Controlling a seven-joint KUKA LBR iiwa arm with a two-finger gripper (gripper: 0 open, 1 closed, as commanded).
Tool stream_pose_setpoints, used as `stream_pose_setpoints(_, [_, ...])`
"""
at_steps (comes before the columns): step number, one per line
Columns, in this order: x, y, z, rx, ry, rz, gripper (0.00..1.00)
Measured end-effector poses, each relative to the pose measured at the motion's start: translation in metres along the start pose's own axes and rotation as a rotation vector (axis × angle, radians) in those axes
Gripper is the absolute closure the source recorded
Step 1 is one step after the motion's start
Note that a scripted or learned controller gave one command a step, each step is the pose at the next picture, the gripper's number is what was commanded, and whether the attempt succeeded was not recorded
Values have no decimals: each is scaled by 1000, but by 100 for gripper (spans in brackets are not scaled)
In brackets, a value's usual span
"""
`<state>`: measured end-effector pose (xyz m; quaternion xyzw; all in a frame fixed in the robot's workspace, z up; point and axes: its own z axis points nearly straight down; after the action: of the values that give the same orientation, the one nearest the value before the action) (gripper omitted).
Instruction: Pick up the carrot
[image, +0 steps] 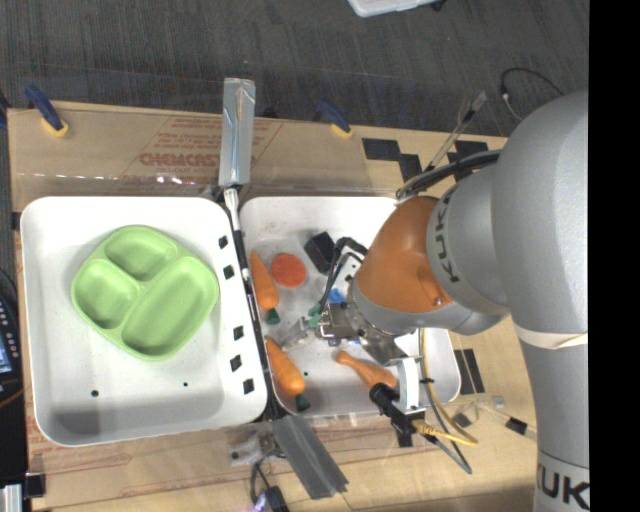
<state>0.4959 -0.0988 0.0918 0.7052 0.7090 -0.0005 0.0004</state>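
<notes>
Right bin (300, 215), near edge: carrot (284, 371) lying tilted against the divider, green end toward the counter (140, 455) front. A 2nd carrot (366, 368) sits beside it, partly under the arm (480, 260). The pincer (322, 322) hangs above the bin floor between them; finger spread cannot be made out. Farther back: a 3rd carrot (264, 281), a red round piece (289, 268), a black object (321, 249) partly hidden. Left bin (45, 300): green 3-compartment plate (145, 290).
</notes>
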Motion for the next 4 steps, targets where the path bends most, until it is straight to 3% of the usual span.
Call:
stream_pose_setpoints(1, [-106, -7, -112, -1, -1, -104, 0])
stream_pose_setpoints(2, [-56, -19, 0, 1, 3, -170, 0])
stream_pose_setpoints(3, [-86, -19, 0, -2, 0, -378, 0])
stream_pose_setpoints(4, [-21, -18, -1, -5, -6, -540, 0])
